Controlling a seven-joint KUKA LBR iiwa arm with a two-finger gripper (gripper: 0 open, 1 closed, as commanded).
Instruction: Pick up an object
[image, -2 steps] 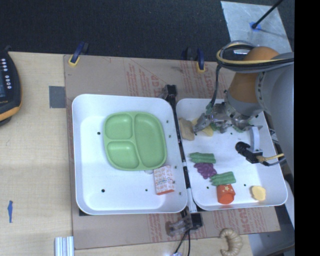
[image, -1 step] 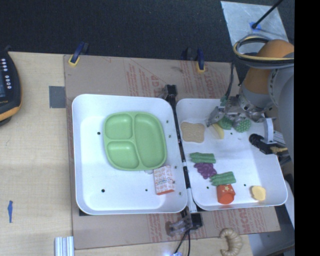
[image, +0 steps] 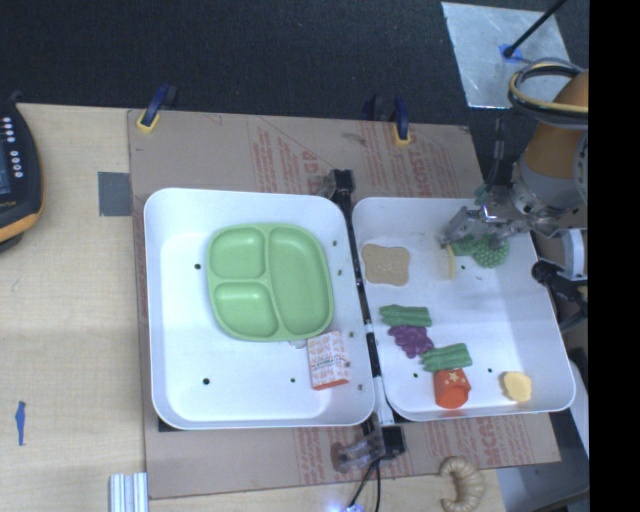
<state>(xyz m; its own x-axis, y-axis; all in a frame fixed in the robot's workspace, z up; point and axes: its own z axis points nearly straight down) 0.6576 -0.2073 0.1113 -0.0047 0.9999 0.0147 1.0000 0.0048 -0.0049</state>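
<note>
**benchwatcher:** Closest to the camera, a curly tan thing (image: 462, 484) sits on the cardboard sheet (image: 250, 150) at the bottom edge, outside both bins. Can't tell what it is, too small.

**kuka_fan:** ok and the bins?

**benchwatcher:** Left bin (image: 180, 390) has a green divided plate (image: 270, 280) lying flat in the middle, and a small red and white packet (image: 328, 360) just beside the plate's near corner. Right bin (image: 540, 330) has most of the stuff: a tan slice of bread (image: 386, 264) at the left, a green bean pod (image: 405, 316) below it, purple grapes (image: 411, 340) touching that, another green pod (image: 446, 356), then a red-orange piece (image: 451, 388) at the near rim and a yellow lump (image: 516, 385) off to the right of it.

**kuka_fan:** where's the arm?

**benchwatcher:** Arm (image: 550, 150) comes in top right, and the end effector (image: 478, 232) is down over the far corner of the right bin. A bumpy green object (image: 489, 251) is right at its tip, touching or nearly so. Honestly can't tell whether the end effector is apart, together or clamped on it, the metal bits blur together. A small pale yellow piece (image: 449, 263) lies just left of the green object.

**kuka_fan:** anything else on the tabletop?

**benchwatcher:** Black and orange controller (image: 15, 180) at the far left edge of the tabletop (image: 70, 330), well apart from the bins.
</note>
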